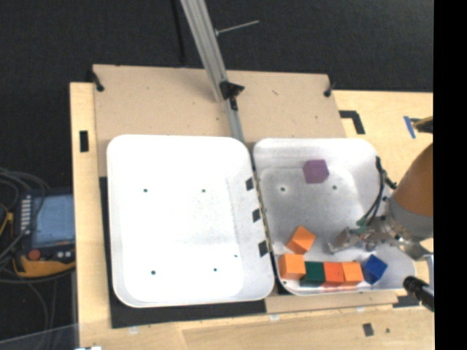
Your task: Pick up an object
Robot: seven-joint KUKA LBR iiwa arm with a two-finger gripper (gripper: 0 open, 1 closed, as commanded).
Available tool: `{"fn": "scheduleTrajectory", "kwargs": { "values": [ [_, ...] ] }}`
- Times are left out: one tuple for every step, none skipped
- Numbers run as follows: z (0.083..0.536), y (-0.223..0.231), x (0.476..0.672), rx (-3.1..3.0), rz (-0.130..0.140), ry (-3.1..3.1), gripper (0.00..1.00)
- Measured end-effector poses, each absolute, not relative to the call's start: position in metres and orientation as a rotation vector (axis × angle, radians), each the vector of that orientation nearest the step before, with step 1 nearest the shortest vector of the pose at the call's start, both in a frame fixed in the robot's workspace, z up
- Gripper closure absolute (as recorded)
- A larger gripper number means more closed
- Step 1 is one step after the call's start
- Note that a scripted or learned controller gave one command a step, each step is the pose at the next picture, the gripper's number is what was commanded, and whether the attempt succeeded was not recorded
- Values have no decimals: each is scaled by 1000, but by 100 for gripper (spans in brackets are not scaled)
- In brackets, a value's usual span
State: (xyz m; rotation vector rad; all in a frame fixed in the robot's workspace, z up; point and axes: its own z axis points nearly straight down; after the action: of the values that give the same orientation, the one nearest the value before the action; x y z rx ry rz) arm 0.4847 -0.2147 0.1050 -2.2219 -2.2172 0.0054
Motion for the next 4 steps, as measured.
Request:
{"fn": "scheduleTrajectory", "kwargs": {
  "values": [
    [119,-215,488,-2236,-5,-2215,100],
    [174,-206,490,-2222,-5,-2231,100],
    [238,-209,490,-2223,-6,-2233,100],
    [238,-210,491,-2215,-1,-2232,100]
  ]
}}
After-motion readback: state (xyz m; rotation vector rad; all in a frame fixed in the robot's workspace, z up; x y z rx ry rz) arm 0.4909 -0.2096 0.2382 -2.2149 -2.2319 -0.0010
